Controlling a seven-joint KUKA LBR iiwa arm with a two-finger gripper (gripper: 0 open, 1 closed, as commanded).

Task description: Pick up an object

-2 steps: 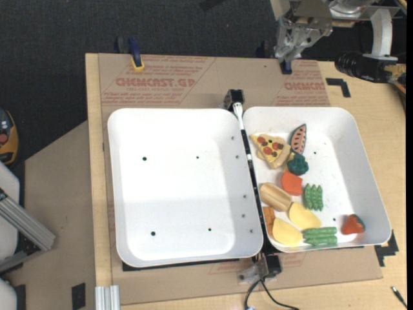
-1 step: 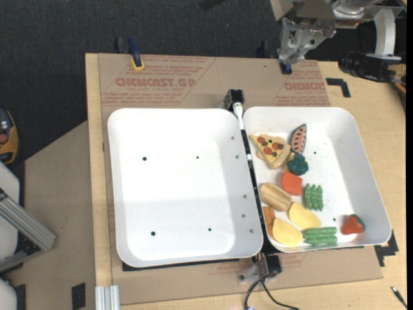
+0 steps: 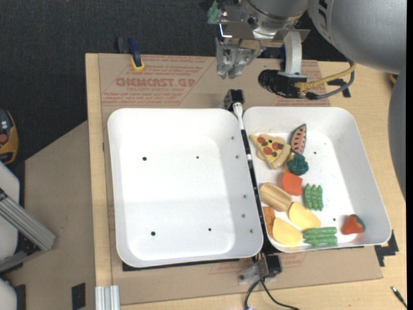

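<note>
Green beans (image 3: 320, 236) lie at the near edge of the right bin (image 3: 361, 148) among toy foods — pizza slice (image 3: 270, 148) nearest its far-left corner. We see the tool (image 3: 232, 62) above the worktop's (image 3: 161, 82) far edge, beyond that bin; we cannot tell its grip state.

The arm (image 3: 335, 11) is cut off by the top and right edges. The gripper (image 3: 231, 62) is blurred, its fingers unreadable. A yellow piece (image 3: 287, 231) lies partly under another.
</note>
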